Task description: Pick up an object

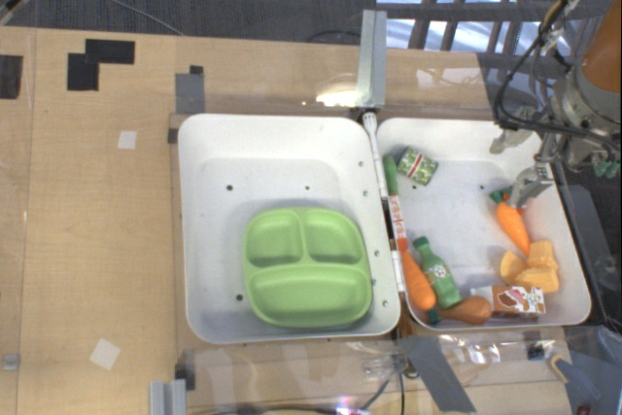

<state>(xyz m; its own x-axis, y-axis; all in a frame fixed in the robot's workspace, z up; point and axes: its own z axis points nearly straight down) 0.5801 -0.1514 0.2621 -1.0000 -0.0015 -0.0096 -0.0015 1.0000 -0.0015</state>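
Crowding the right bin's (457, 136) far edge: carrot (513, 224), jaws just above.

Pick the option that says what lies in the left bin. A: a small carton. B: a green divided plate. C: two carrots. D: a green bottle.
B: the green divided plate lies alone on the floor of the left bin, while the carrots, bottle and carton lie in the right bin.

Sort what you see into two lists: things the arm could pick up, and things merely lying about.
Could be picked up:
carrot beside the gripper
cheese wedge
green bottle
small can

Lying about:
green divided plate
left bin
right bin
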